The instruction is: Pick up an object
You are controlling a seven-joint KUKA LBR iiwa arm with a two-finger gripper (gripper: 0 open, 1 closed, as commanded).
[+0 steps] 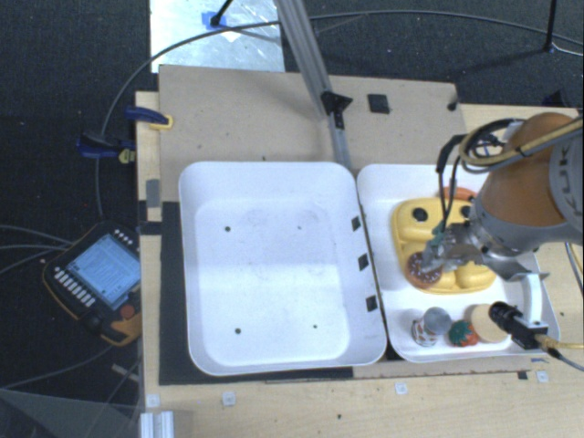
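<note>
Dark carpet surrounds a brown bench (255,117) that bears the two white bins, with a handheld control pendant (96,276) lying on the floor at the view's 9 o'clock and blue clamps (146,117) on the bench's edge towards 10 o'clock. A grey metal pole (306,44) slants down from 12 o'clock to the bins' far rim.

The left bin (274,245) takes up the middle of the view. The right bin (379,245) sits at 3 o'clock, and all the loose things lie in it. A yellow plastic toy (420,222) lies at its centre, and a round, reddish speckled piece (423,268) rests against the toy's 7 o'clock side. Along the bin's 6 o'clock wall lie a small white and red piece (422,333), a grey ball (437,318), a green and red toy (462,335) and a cream ball (484,321), close together in a row.

The arm reaches in from 3 o'clock. Its gripper (444,249) hangs low over the yellow toy, just beside the speckled piece. How far open it is cannot be told, nor whether it has hold of anything.
</note>
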